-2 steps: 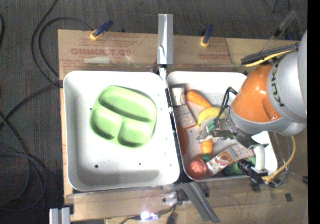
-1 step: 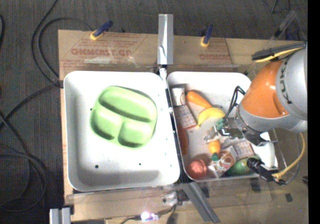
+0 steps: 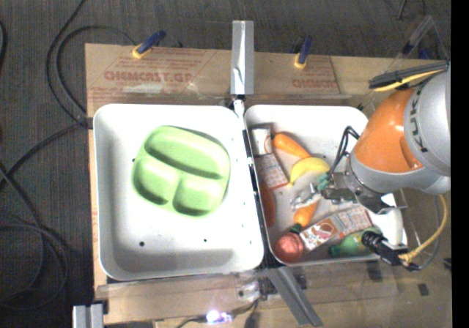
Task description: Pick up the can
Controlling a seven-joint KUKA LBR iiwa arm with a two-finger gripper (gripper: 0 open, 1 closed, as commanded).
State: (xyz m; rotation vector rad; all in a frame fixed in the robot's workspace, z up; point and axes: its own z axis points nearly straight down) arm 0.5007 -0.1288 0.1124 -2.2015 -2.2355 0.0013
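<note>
Camera view: fingers [image 3: 316, 189] mid right bin [image 3: 308, 112], beside banana [image 3: 308, 168].

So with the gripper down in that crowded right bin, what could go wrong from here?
The gripper sits among packed items, right by the banana and a small carrot, so it may close on one of those. I can't clearly make out a can in the right bin, so the target may be misjudged or buried.

can [image 3: 272, 173] | lying on its side, long axis running 12-to-6 o'clock | showing a pale label with reddish print | resting at the 9 o'clock side of the right bin [image 3: 308, 111], hugging its wall
</note>
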